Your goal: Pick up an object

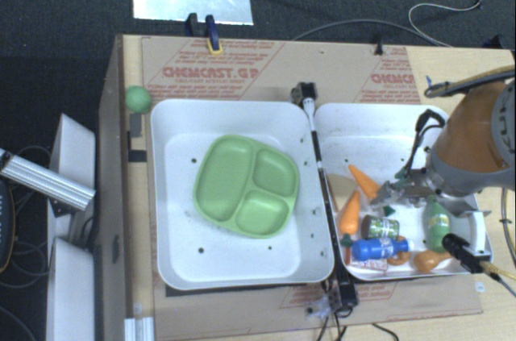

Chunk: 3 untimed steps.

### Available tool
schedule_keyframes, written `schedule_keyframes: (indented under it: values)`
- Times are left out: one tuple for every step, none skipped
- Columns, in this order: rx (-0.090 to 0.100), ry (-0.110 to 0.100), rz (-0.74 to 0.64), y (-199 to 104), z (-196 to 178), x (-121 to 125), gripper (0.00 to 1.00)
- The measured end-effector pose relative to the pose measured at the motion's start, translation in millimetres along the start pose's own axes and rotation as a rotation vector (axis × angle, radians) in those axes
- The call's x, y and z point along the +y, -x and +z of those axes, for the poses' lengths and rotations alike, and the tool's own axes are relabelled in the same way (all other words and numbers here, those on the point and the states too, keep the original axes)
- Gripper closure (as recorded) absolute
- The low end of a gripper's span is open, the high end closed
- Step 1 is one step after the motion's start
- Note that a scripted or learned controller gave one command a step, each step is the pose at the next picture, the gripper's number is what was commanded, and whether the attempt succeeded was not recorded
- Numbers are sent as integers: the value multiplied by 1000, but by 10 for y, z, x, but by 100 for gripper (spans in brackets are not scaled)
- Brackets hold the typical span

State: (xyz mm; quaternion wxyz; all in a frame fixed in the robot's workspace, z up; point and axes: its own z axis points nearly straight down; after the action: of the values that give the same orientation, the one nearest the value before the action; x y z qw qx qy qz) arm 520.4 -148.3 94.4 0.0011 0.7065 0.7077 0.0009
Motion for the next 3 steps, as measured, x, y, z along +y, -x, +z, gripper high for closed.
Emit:
schedule_keyframes:
  values:
    - [0, 0, -2, -226, 99, 804, 0]
    - [0, 2, -3, -220, -9, 810, 100]
    - [3, 2, -5, -1341, -913, 570, 100]
